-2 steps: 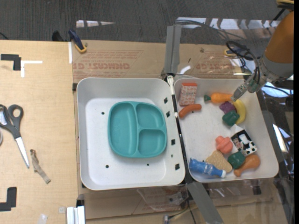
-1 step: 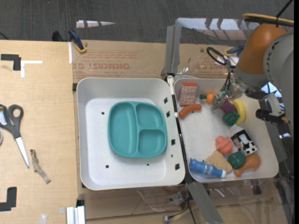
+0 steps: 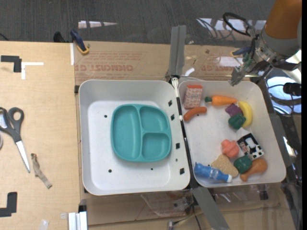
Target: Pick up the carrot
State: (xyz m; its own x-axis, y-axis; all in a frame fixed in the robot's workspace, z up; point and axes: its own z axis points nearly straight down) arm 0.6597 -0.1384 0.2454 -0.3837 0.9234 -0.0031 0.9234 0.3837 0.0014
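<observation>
Orange carrot (image 3: 224, 100) lies at the upper middle of the right bin (image 3: 268, 109), touching nothing but near the sausage (image 3: 194, 113) and banana (image 3: 246, 112). Claw (image 3: 237, 76) hovers above the rim, whether spread I cannot tell; a skewed descent could nudge neighbours or miss

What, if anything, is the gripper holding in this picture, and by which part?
Nothing. The gripper hangs above the right bin's far rim with no object between its fingers. The carrot lies untouched in that bin.
</observation>
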